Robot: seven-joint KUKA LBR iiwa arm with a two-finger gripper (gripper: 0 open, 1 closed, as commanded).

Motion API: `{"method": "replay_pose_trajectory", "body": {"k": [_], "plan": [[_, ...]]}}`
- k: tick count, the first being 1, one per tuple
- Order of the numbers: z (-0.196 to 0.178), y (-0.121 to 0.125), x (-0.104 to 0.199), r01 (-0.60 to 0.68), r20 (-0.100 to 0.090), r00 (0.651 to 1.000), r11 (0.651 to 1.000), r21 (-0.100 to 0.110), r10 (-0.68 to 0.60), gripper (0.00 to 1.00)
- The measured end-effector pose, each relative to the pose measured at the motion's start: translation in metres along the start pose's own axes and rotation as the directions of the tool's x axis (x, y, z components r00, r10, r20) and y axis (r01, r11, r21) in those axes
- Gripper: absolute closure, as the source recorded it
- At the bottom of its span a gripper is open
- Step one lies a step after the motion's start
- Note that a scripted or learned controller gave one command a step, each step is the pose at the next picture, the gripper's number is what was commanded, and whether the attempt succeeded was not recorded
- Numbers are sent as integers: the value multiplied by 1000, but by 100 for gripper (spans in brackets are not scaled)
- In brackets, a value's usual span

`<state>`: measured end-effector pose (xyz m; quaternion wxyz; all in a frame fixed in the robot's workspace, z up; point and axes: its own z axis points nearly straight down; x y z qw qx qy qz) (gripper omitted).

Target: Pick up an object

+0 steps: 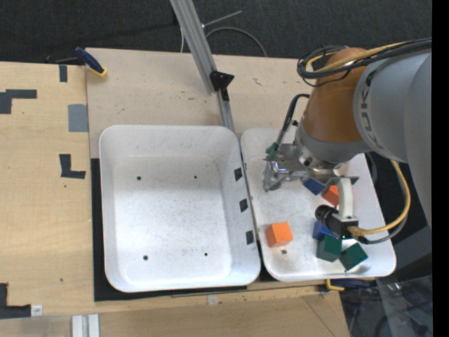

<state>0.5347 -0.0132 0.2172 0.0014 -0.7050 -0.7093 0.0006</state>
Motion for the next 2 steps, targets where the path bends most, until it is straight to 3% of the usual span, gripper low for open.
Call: {"method": "replay_pose_trajectory", "body": {"k": [2], "plan": [[-23,6,103,2,-1,1000,1000,-2,-2,100]]}}
